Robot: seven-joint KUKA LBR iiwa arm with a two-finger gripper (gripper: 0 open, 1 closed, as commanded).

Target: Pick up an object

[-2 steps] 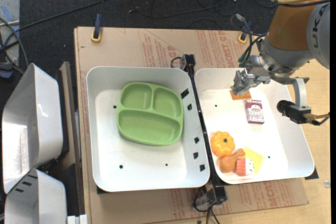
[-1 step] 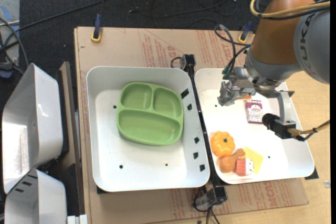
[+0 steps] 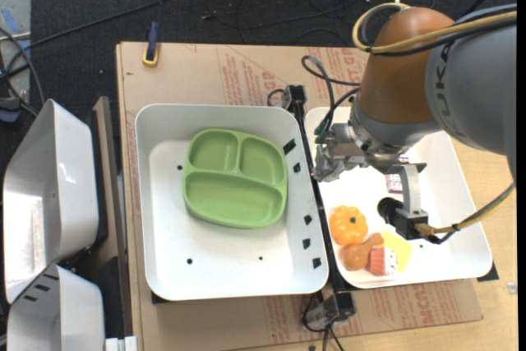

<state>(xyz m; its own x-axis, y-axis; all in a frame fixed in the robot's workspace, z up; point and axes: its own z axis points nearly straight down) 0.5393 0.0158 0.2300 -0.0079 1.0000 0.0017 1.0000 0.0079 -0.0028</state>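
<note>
In the right bin [image 3: 460, 201] a small orange pumpkin [image 3: 348, 224] lies near the left wall. Just in front of it are a tan rounded piece [image 3: 359, 255], a pink-red block [image 3: 379, 261] and a flat yellow piece [image 3: 399, 249], bunched together at the bin's near side. My gripper [image 3: 326, 163] hangs under the grey and orange wrist, over the right bin's left edge, behind the pumpkin and apart from it. I see nothing held in it.
The left bin [image 3: 164, 259] holds a green divided plate [image 3: 237, 177]. Black clips line the wall between the two bins. Spare white bins [image 3: 49, 177] stand off the bench at the left. A blue and yellow tool [image 3: 151, 44] lies at the bench's far edge.
</note>
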